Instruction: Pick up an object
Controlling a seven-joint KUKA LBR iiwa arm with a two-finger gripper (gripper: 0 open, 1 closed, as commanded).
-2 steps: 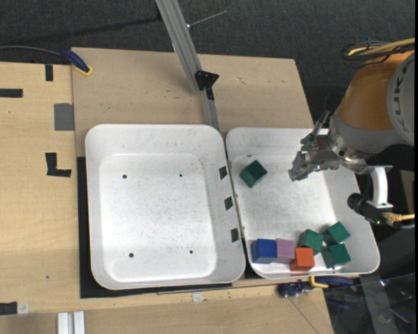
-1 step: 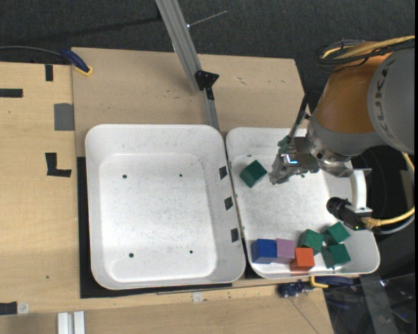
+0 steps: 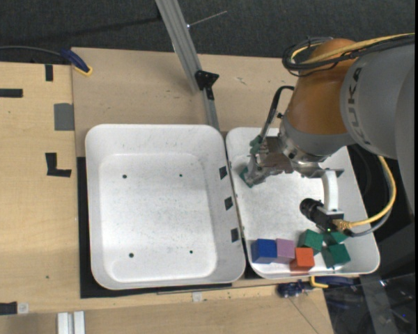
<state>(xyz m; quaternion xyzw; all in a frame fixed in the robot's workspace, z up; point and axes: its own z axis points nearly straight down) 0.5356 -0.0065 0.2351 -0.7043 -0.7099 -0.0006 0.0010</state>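
Pincer [image 3: 254, 169] and big grey arm [image 3: 376, 96] reached in from the right, over the right bin [image 3: 265, 207]. It hung low near the top left part of that bin, close to the wall between the two bins. I could not tell if it was holding anything, because it was too small and dark to make out.

All the blocks sat at the front of the right bin, bunched together. A blue block [image 3: 265, 250] was on the left. A pale purple block [image 3: 285, 248] was just beside it. An orange block [image 3: 304, 257] touched the purple one on its right. Two green blocks [image 3: 326, 248] lay next to the orange one, toward the bin's corner. The blocks were well apart from the pincer.

The left bin [image 3: 157, 207] was white with a few small dark dots on its floor. Both bins sat side by side on the tan worktop [image 3: 28, 207]. A grey metal bar [image 3: 184, 37] slanted across the back of the worktop.
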